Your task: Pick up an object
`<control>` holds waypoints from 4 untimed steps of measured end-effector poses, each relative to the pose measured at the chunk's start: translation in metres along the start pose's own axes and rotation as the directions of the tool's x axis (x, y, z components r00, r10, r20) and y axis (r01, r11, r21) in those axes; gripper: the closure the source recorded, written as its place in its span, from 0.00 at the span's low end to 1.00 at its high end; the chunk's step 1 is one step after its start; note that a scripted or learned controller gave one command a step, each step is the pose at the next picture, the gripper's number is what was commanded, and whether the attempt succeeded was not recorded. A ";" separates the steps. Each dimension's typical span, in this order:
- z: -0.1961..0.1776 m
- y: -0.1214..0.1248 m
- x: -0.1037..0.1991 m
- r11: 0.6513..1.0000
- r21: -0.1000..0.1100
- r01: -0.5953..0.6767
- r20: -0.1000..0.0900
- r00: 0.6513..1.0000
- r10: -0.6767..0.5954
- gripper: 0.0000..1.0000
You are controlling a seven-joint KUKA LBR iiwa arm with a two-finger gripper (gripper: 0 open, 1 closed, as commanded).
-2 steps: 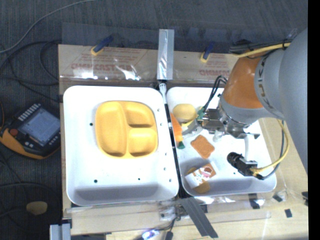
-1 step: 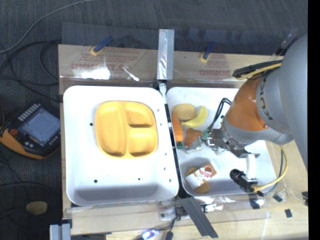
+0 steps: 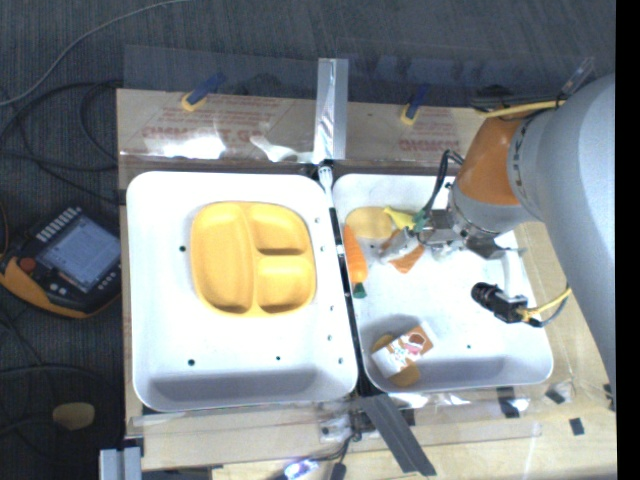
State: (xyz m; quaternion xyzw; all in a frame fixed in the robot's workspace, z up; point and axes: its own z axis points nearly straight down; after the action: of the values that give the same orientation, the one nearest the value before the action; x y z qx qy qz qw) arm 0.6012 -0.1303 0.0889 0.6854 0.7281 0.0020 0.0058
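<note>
Taking the top of the view as twelve o'clock, we see the grey arm (image 3: 585, 198) reach in from three o'clock over the right bin (image 3: 530, 363). Its orange band (image 3: 490, 163) is above the bin's far right corner. The gripper (image 3: 408, 236) sits low in the upper half of that bin, pointing toward nine o'clock. We cannot tell how far it is open, nor whether it has hold of anything, because its tip is too small and cluttered to read.

Just at its six o'clock lies a small orange piece (image 3: 405, 259); we cannot tell whether the two touch. At its ten o'clock, a pale yellow object (image 3: 368, 222) lies near the bin's far left corner. A carrot (image 3: 354, 256), its green end toward six o'clock, lies along the bin's left wall, at the gripper's nine o'clock. A brown and white packet (image 3: 402, 352) rests well apart at six o'clock, close to the near wall.

The left bin (image 3: 160, 368) holds a yellow divided plate (image 3: 253, 258) near its middle, slightly toward twelve. On the floor at the bench's nine o'clock lies a control pendant (image 3: 65, 258).
</note>
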 end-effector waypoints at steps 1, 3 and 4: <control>-0.011 0.001 0.000 1.000 0.000 0.002 0.003 1.000 -0.002 1.00; 0.000 0.011 0.009 0.999 0.004 0.038 0.003 0.999 -0.038 0.00; 0.000 0.060 0.023 0.957 0.006 0.291 -0.001 0.957 -0.291 0.00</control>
State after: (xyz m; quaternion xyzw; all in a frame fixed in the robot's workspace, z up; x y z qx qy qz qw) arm 0.6596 -0.1034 0.0896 0.5707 0.8211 -0.0010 0.0038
